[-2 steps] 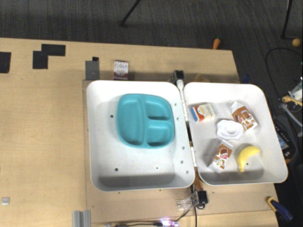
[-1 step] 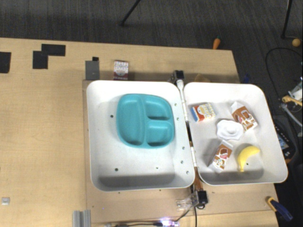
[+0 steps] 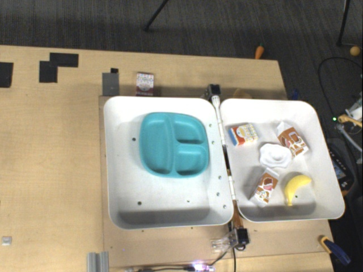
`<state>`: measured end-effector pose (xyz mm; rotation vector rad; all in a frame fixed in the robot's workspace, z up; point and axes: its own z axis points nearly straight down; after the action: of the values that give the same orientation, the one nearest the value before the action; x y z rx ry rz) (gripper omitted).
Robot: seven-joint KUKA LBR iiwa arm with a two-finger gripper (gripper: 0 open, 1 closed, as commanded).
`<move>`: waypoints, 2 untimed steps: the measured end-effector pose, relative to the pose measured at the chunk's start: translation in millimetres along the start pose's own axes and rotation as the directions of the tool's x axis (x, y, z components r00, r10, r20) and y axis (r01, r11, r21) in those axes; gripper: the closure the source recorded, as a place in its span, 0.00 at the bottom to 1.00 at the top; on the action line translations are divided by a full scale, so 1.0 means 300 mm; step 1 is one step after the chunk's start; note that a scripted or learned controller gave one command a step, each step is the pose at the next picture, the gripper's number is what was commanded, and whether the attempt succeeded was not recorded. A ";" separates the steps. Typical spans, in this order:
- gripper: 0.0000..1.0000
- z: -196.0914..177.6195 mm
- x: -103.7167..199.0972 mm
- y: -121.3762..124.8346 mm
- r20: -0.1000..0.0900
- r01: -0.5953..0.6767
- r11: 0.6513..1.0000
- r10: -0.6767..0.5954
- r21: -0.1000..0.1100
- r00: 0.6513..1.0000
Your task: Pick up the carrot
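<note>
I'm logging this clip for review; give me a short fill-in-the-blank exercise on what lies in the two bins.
1. The divided plate in the left bin is coloured ____.
2. The banana lies in the ____ bin.
3. The number of small cartons in the right bin, counting the one nearest the divider, is ____.
4. The white object sits between the cartons and ____ the banana in the picture.

Missing words: teal; right; three; above
</note>
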<state>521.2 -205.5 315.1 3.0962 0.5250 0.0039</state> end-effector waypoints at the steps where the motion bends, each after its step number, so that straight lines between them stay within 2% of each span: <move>1: 0.00 0.000 0.000 0.000 0.000 0.000 1.000 0.000 0.000 1.000; 2: 0.00 0.000 0.000 0.000 0.000 0.000 1.000 0.000 0.000 1.000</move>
<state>521.2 -205.5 315.1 3.0962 0.5250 0.0039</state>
